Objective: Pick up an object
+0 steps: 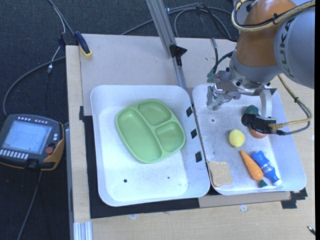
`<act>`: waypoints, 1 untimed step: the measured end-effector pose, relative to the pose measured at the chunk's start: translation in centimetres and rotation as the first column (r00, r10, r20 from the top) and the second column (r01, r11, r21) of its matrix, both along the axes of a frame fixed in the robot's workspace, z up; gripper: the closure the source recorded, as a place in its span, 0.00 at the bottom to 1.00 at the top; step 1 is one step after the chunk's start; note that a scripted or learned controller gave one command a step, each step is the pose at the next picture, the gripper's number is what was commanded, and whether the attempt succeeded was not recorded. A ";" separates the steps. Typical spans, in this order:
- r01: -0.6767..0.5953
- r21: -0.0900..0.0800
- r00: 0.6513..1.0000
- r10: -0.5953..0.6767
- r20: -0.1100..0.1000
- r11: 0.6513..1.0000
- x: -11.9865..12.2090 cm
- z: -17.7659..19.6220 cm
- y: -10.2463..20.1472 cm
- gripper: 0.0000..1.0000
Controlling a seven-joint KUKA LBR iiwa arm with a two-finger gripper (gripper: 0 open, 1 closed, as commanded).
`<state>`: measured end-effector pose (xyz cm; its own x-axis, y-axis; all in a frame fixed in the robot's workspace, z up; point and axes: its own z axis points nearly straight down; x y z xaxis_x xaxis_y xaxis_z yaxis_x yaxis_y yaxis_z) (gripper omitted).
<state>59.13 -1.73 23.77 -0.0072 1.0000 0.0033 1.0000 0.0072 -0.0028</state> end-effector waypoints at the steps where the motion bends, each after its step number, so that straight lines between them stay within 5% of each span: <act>1: 0.001 0.000 1.000 -0.001 -0.001 1.000 -1.4 -1.2 5.3 1.00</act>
